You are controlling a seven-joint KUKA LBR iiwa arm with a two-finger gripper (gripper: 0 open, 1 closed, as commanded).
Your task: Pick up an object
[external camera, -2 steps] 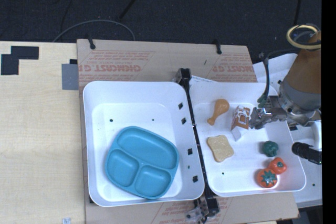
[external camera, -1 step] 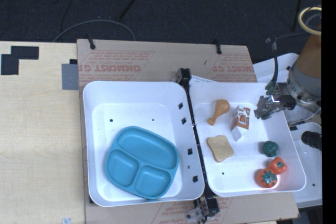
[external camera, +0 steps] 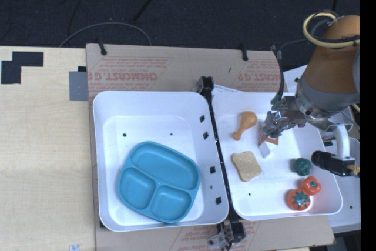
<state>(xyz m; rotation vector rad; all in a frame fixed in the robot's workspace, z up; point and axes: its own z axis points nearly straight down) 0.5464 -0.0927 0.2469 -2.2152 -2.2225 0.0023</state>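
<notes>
My gripper [external camera: 272,129] hangs low over the right bin [external camera: 329,208], near its middle. A small orange-red piece [external camera: 272,140] shows right under its tip, with a pale grey piece [external camera: 264,150] just below that; whether either is held is unclear. To the gripper's left lies a toy chicken drumstick [external camera: 245,124]. A toy bread slice [external camera: 247,166] lies in front of it. Right of the bread sit a dark green toy [external camera: 302,166] and two red tomatoes [external camera: 311,186] [external camera: 298,200].
The left bin [external camera: 111,126] holds a blue divided plate [external camera: 158,182]. A black clamp bar [external camera: 214,150] runs between the two bins. The arm's grey and orange body [external camera: 332,73] stands over the right bin's far right corner. A black fitting [external camera: 332,163] sits at that bin's right rim.
</notes>
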